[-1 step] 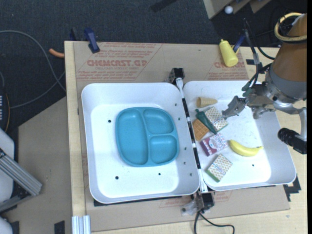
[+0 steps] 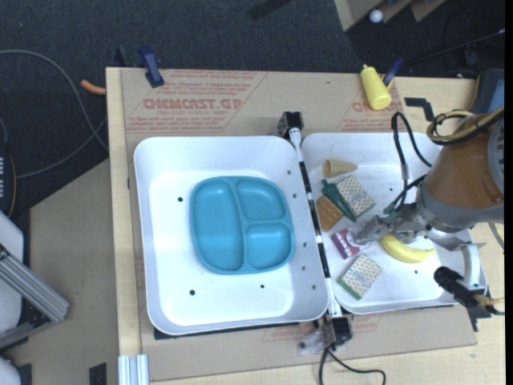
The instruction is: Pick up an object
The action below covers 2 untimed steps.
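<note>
The arm reaches in from the right over the right bin [image 2: 449,291], its pincer [image 2: 377,229] low among the clutter; whether it is clenched or released I cannot tell from here. Just beside it lies the banana [image 2: 405,249], likely a light toy, smooth and a bit slippery, firm enough to squeeze. Its long axis runs left to right with a slight curve, ends tilting toward the far side. I'd take it across the thick middle. A patterned packet [image 2: 360,273] sits nearer, the blue tray [image 2: 240,223] in the left bin.
</note>
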### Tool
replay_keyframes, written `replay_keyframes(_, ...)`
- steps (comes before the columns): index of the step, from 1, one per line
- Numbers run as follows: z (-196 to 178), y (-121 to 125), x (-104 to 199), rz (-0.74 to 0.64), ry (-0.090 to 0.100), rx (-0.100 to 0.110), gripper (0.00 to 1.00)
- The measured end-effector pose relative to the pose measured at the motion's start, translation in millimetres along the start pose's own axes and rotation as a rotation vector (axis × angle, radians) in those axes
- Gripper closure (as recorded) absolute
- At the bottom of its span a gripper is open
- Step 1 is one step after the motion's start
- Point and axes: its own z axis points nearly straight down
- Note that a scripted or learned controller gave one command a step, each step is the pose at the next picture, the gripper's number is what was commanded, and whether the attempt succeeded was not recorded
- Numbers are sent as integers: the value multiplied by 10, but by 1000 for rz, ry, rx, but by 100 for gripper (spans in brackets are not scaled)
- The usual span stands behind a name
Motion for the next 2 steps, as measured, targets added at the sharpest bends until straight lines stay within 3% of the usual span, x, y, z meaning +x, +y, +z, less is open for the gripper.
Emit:
replay_keyframes(1, -106, 18, 24, 0, 4, -4, 100)
replay_keyframes(2, -105, 16, 22, 0, 3, -4, 0)
